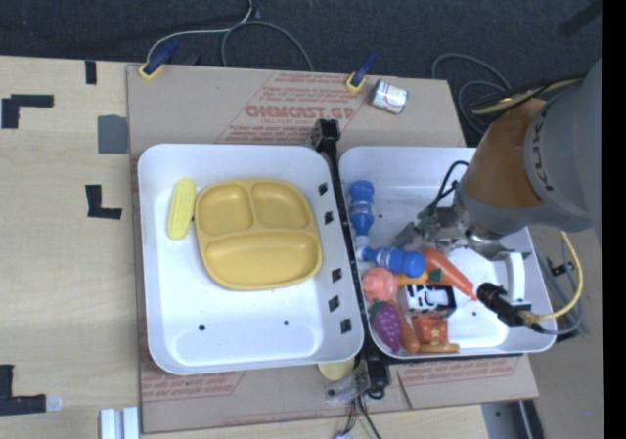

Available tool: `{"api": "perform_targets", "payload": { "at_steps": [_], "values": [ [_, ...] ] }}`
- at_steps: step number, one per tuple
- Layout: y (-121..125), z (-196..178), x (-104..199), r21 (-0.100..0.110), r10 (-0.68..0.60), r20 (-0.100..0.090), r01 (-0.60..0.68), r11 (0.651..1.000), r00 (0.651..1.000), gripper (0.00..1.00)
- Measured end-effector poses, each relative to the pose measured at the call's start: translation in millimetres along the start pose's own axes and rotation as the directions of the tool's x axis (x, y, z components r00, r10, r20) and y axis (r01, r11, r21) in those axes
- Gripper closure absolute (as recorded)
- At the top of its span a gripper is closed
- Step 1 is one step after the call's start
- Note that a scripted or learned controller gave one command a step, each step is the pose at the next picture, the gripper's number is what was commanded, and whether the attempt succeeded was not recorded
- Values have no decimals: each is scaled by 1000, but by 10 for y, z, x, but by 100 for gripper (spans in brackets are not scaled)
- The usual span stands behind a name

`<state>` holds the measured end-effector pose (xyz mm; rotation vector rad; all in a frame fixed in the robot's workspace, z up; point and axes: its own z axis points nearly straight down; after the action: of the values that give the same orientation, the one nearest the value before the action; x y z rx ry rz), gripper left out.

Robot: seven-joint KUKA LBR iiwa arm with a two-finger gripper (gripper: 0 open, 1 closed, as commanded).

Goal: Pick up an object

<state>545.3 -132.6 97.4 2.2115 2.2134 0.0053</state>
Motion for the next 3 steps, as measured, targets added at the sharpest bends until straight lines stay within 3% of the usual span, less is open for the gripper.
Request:
{"api": "perform_targets", "payload": {
  "at_steps": [1,2,3],
  "values": [
    [-353,88,-204,-11,1,0,-1,1000,1000,0],
    [-49,100,220,4,0,2,0,1000,1000,0],
    [553,-171,367,6,-1,-2,1,1000,1000,0]
  ]
}}
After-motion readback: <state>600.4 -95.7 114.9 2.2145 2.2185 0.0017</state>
